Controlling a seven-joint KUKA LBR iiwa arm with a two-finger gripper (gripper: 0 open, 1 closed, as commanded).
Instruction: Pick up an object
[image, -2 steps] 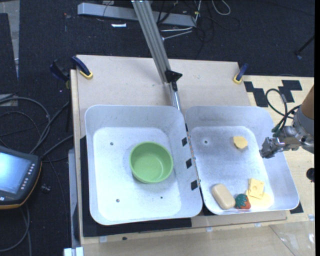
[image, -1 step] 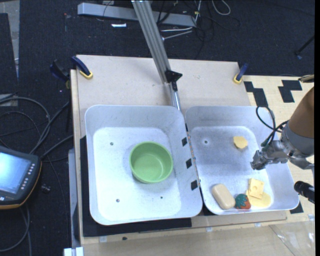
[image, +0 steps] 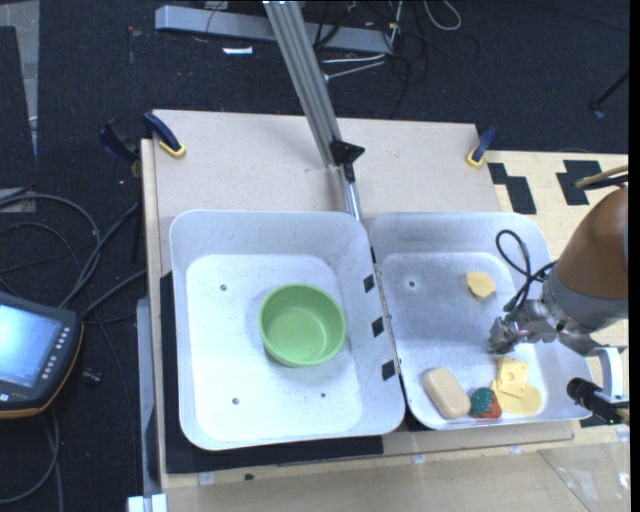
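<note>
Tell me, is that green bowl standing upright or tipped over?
Upright. The green bowl sits in the left bin with its round opening facing up and its inside visible.

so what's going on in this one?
The arm's gripper is low in the right bin, just above the yellow cheese piece, with nothing visibly held. Beside the cheese lie a tan bar and a small red-green toy; another yellow bit sits further back. The left bin holds a green bowl. No pick yet.
</note>
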